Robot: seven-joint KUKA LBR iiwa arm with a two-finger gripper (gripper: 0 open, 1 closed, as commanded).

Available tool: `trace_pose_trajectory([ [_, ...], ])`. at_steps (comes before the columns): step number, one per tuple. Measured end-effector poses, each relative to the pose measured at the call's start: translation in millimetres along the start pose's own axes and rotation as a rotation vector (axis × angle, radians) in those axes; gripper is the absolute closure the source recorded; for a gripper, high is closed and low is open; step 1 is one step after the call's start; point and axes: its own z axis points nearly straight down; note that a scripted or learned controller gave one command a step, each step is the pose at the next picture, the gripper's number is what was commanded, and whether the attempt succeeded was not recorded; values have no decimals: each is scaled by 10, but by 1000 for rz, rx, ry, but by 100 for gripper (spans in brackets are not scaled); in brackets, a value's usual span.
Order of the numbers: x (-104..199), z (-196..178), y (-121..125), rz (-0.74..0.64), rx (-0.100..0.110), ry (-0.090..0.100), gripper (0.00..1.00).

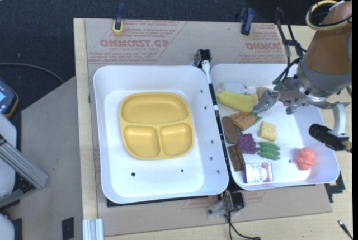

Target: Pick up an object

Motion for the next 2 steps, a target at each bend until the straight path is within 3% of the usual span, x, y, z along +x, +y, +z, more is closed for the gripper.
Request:
trace_pose_trajectory([
  [1,2,-82,31,-3,-15,-2,0],
  [2,65,358,-3,-3,-13,-2,0],
])
